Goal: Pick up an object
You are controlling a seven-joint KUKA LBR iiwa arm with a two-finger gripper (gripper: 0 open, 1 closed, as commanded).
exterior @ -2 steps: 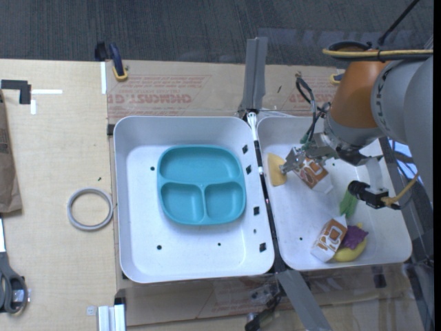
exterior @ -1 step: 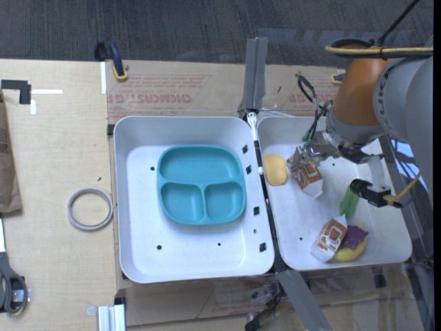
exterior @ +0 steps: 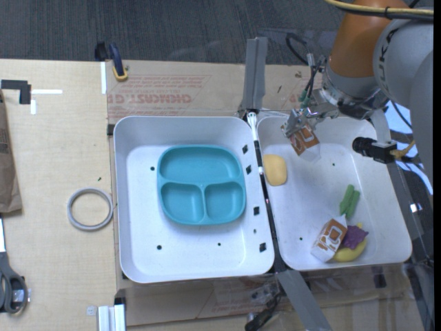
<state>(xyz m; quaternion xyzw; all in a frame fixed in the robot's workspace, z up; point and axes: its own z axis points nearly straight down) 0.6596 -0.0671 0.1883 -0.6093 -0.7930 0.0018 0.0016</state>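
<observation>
Upper right of the frame, hand (exterior: 300, 124) grips a small brown packet (exterior: 304, 141), apparently raised over the right bin (exterior: 386, 254). Lift step underway; next, hold firm and rise clear.

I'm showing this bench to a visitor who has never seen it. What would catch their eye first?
Likely the teal divided plate, alone in the middle of the left bin. Next, the grey arm with its orange band reaching in at upper right, its gripper over the far end of the right bin with a small brown packet right below it. Small items cluster in that bin's near corner.
</observation>
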